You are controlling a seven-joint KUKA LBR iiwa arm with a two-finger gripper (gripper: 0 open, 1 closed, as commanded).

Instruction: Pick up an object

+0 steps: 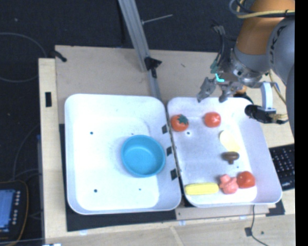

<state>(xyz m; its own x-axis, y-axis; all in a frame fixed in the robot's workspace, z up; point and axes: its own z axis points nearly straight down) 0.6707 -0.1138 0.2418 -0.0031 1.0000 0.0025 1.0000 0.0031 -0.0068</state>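
My gripper (213,95) hangs over the far edge of the right bin (208,155), fingers spread open and nothing between them. Just below it lies a red tomato (212,119). A second red tomato with a green stalk (179,122) lies near the bin's left wall. Down the right side of that bin are a pale yellow piece (229,139) and a brown mushroom-like object (231,157). Along the near edge sit a yellow banana-like object (201,189), a pink object (227,184) and a red object (246,179).
The left bin (92,137) holds a blue bowl (142,155). A grey metal pole (136,32) slants up from between the bins. A keyboard (284,165) lies at the right, and a small screen (5,209) at the lower left.
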